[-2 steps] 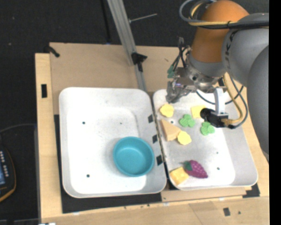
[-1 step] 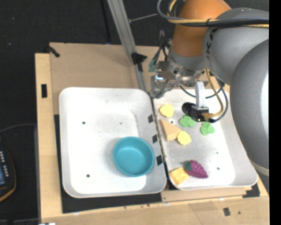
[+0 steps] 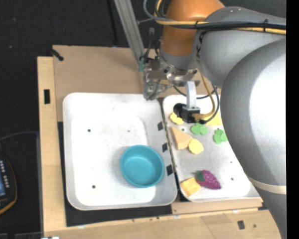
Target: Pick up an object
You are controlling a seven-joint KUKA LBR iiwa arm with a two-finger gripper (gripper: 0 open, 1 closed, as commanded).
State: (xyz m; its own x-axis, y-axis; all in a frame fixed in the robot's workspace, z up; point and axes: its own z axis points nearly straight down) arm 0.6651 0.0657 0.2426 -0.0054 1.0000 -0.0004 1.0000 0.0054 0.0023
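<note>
While one blue bowl (image 3: pixel 141 166) sits left, two green pieces (image 3: pixel 199 130) (small) lie right.

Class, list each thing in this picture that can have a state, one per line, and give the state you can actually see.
Blue bowl: upright, mouth up, nothing visible inside, in the left bin.
Purple grapes: lying in the right bin, beside a yellow block.
Yellow wedge: lying flat by the right bin's left wall.
Green pieces: loose on the bin floor.
Gripper: above the bins' far edge, holding nothing visible; finger state unclear.
</note>
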